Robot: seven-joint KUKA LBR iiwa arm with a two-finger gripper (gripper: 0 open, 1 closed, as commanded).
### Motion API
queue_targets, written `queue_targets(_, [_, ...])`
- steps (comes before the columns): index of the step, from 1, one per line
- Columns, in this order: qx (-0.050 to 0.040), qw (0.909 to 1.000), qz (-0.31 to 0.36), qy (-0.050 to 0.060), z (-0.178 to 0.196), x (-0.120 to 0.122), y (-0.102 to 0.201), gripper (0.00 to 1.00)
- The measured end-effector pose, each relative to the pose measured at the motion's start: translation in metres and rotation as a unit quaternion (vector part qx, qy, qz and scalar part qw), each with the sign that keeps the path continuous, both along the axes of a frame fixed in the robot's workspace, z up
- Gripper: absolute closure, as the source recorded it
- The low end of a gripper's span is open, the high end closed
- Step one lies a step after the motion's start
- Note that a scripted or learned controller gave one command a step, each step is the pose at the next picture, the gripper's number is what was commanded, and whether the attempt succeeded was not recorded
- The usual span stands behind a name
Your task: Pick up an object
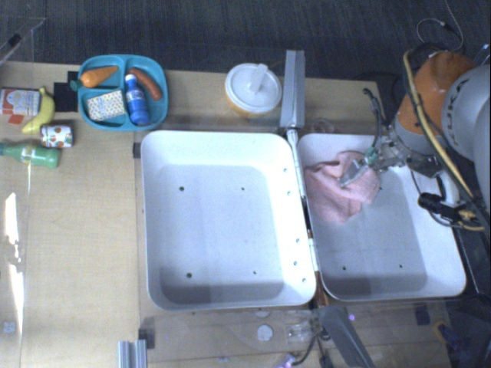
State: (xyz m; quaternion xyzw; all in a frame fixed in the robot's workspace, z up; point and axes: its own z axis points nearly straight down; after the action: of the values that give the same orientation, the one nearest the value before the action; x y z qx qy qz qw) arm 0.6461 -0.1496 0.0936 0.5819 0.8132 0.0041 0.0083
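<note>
Gripper (360,169) position was recorded at the upper part of the right bin (399,282), directly over the upper right portion of the pink cloth (337,190); whether its fingers were spread or closed could not be told, and no grasp could be confirmed. Nearest the camera, the lower half of the right bin floor was seen bare of objects. Further up, the pink cloth was found crumpled against the bin's left wall, beside the divider shared with the left bin (222,221). The cloth's bulk was judged to extend from the gripper toward the lower left, along a slanted axis from the upper right fold to the lower left edge. A short downward travel was therefore judged sufficient to reach fabric, with no sideways correction of note. The arm's orange band (433,75) was seen at the right, above the wrist. Farthest back, beyond the bins, a white lidded cup (253,88) and a blue divided tray (157,83) of toy food were noted on the bench (77,244).
</note>
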Motion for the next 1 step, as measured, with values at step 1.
queue_targets(1, [0.0003,0.9997,0.022,-0.001,0.0004,-0.0069,-0.0100,0.00])
